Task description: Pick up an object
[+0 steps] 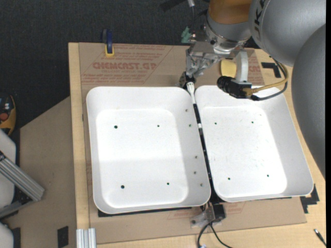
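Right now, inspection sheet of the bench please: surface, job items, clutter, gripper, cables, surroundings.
Surface: brown board printed with red lettering, bearing the left bin and right bin side by side.
Job's things: nothing seen in either bin.
Clutter: blue and yellow clamp at the board's far edge.
Grippers: gripper over the far end of the seam between the bins; finger state unclear.
Cables: black cable at the near edge; yellow cable by the wrist.
Surroundings: dark floor; aluminium rail at left.
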Controlling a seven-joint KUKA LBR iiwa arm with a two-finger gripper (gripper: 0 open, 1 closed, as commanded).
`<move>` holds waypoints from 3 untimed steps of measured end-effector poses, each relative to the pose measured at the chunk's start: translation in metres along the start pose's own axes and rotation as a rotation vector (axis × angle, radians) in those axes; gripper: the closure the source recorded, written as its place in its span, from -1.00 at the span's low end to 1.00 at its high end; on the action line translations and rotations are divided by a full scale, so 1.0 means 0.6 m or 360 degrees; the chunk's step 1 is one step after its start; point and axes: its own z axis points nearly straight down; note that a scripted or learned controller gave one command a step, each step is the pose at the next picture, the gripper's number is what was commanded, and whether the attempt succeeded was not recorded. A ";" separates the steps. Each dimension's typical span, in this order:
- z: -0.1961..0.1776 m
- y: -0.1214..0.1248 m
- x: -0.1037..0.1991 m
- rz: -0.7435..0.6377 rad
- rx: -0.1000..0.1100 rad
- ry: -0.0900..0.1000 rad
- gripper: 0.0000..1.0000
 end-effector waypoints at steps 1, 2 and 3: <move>-0.077 -0.021 -0.005 -0.0003 0.0003 0.0001 1.00; -0.122 -0.036 -0.058 0.0000 0.0002 -0.0001 1.00; 0.007 -0.002 0.075 -0.0014 0.0022 0.0003 1.00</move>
